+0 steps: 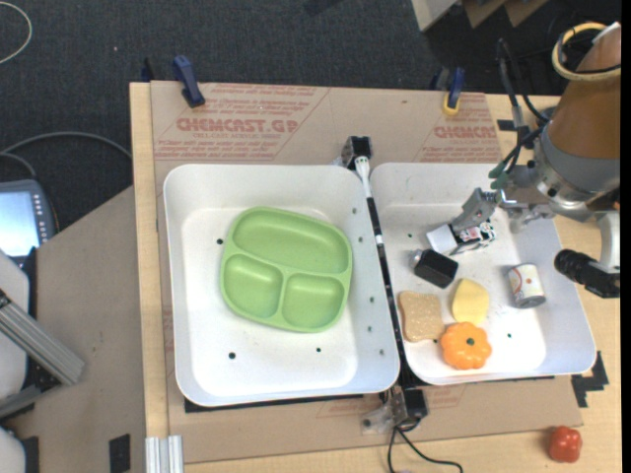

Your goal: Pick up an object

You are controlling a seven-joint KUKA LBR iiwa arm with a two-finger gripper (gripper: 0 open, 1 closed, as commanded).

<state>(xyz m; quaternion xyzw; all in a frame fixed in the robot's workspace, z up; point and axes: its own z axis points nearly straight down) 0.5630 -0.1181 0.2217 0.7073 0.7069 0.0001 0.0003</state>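
Black block (435, 266) lies just below the gripper (463, 233) (finger state cannot be told); descend centred, clear of its 3 neighbours.

Bench (296, 116) with two white bins (197, 294)

The worktop (296, 116) is a pale board printed with red lettering, held by two clamps (187, 80) at its far edge. Around the worktop lies dark carpet (246, 18), with thin cables (59, 146) trailing across it to the left. Light is even.
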